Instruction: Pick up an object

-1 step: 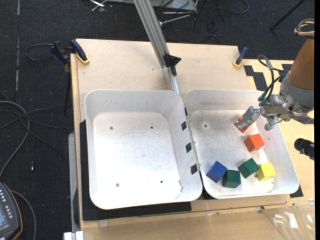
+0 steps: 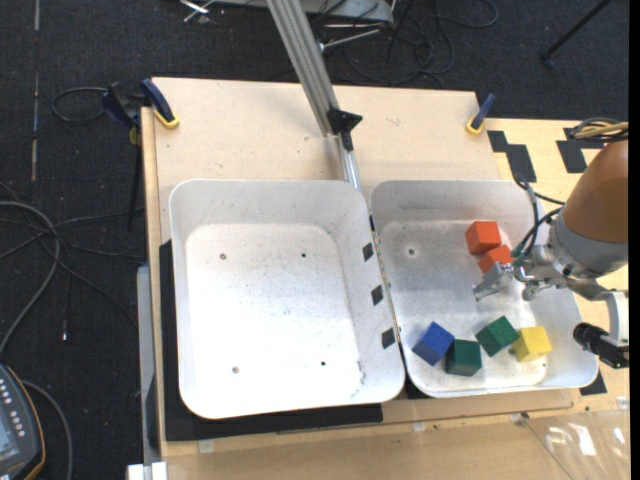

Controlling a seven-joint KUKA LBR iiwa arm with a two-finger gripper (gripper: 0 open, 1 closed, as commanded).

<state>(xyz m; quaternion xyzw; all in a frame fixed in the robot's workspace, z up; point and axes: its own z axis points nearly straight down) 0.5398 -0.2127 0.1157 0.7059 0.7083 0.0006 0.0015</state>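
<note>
In the right bin [image 2: 420, 223] lie several small blocks. An orange cube [image 2: 483, 235] sits toward the back, with a smaller orange block [image 2: 494, 258] just in front of it. Along the front wall lie a blue cube [image 2: 433, 342], a dark green cube [image 2: 463, 356], a green cube [image 2: 496, 334] and a yellow cube [image 2: 532, 342]. My gripper [image 2: 494, 284] hangs low in this bin, right beside the smaller orange block and above the green cube. Nothing shows as held in it.
The left bin [image 2: 265, 293] stands beside the right one, their walls meeting at the middle. A slanted metal pole [image 2: 310, 63] rises behind the bins. The arm's orange band [image 2: 608, 193] overhangs the right bin's right edge.
</note>
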